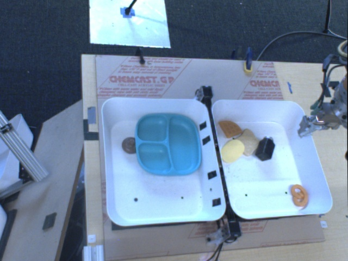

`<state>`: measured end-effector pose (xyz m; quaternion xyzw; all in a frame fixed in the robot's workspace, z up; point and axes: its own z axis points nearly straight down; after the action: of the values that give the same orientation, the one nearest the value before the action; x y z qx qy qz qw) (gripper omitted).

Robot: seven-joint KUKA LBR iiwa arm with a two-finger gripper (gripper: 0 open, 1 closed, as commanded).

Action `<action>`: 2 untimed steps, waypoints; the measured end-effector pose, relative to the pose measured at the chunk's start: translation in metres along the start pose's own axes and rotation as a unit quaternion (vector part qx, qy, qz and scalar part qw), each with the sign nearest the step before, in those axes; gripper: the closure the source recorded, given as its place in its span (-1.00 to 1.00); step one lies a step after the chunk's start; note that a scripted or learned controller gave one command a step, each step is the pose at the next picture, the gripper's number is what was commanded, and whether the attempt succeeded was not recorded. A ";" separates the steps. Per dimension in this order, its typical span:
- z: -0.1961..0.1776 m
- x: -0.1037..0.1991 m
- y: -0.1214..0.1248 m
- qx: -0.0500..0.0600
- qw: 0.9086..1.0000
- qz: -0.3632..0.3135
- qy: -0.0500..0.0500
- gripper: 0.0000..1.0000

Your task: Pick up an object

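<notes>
White plastic forms the two shallow bins, which are set side by side on a pale bench covered by a printed protective sheet [179, 72]. The left bin [117, 162] is occupied mostly by a light blue plastic plate with three compartments [166, 144], laid flat near the bin's middle. A small round brown disc [129, 145] is seen just beside the plate's left edge, partly tucked against it.

The right bin [312, 162] is seen to hold a cluster of small objects in its upper left part. A flat orange wedge-shaped piece [230, 128] lies nearest the divider, a beige lumpy piece [249, 141] is placed beside it, and a pale yellow egg-shaped object [232, 151] rests just below, touching the beige piece. A small black blocky object [265, 149] is set against the beige piece's right side. Well apart from these, a small orange pretzel-shaped ring [298, 195] lies near the bin's lower right corner.

The grey metal gripper [308, 126] is positioned over the right bin's upper right rim, apart from every object. Nothing is seen between its fingers, but whether they are spread or closed cannot be told.
</notes>
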<state>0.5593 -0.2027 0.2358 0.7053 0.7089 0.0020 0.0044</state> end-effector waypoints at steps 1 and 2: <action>-0.019 0.000 0.001 0.002 1.000 0.000 0.001 1.00; -0.018 0.048 -0.013 0.004 1.000 -0.002 0.002 1.00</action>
<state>0.5455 -0.1549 0.2538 0.7038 0.7104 0.0008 0.0000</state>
